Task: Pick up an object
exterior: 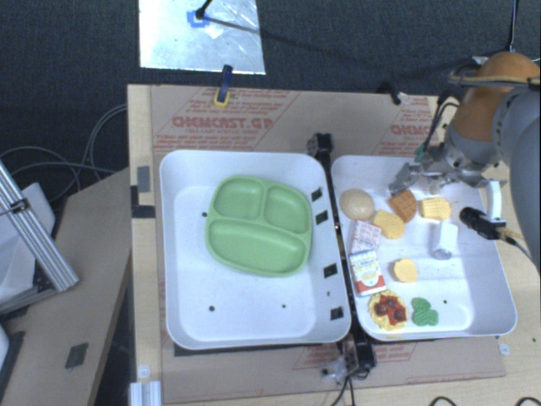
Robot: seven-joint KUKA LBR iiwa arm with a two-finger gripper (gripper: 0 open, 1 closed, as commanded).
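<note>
A: A grey arm with an orange band (486, 100) reaches in from the right over the far edge of the right-hand shallow white bin (499, 299); its gripper (420, 172) hangs low above the toy food. Are the jaws open or closed?

B: Cannot tell. The metal at the wrist blurs together at this angle, and nothing is visibly between them.

A: What lies within reach?

B: A brown waffle-like square (403, 204) sits just below the gripper. A pale yellow cheese block (436, 208) is beside it, with a round tan bread roll (357, 203) to the left and a yellow biscuit-shaped piece (389, 223) nearer the camera. Further forward are a small printed carton (365, 237), a second printed packet (365, 271), a white cylinder (443, 240), a small yellow round piece (406, 271), a red-and-yellow pizza-like toy (388, 309) and a green leafy piece (424, 313).

A: And the left-hand white bin (182, 227)?

B: It holds one green divided plastic tray (259, 225), well apart from the arm.

A: What could spoil the pick?

B: Crowding, most likely. The waffle square, cheese block and biscuit piece lie close together, so the jaws coming down could land on two at once or nudge one aside. The waffle looks flat, leaving little edge to grip. It also sits near the bin's far wall, which may block one side of the descent.
</note>
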